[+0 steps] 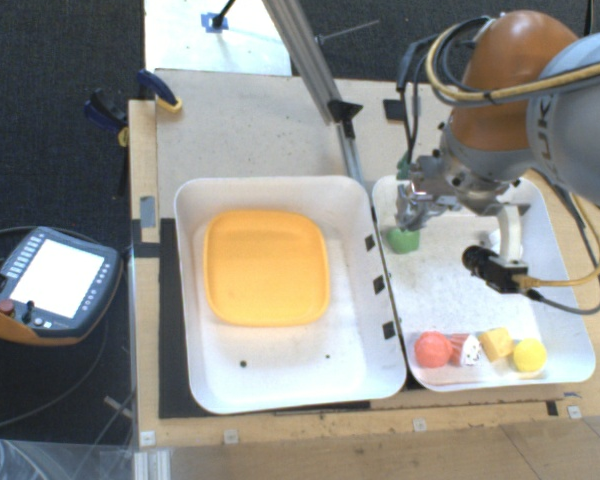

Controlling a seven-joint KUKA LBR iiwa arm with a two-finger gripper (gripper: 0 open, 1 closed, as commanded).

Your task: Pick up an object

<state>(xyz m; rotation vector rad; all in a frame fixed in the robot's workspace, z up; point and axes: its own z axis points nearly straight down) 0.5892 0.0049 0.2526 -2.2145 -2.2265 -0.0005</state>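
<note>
A small green object [404, 239] lies near the left wall of the right bin [570, 298]. My gripper [412, 215] hangs right above it, fingers pointing down at its top; their spacing is hidden by the wrist. Along the right bin's front edge sit a red ball [433, 349], a small white piece [469, 351], a yellow block [495, 343] and a yellow ball [529, 355]. A large orange-yellow plate [267, 266] lies flat in the left bin [195, 368].
A metal strut [310, 53] slants down to the bench behind the bins. A black cable plug [490, 268] and its yellow cable hang over the right bin. A teach pendant [45, 286] lies off the bench at left. Blue clamps [120, 103] grip the bench's far-left corner.
</note>
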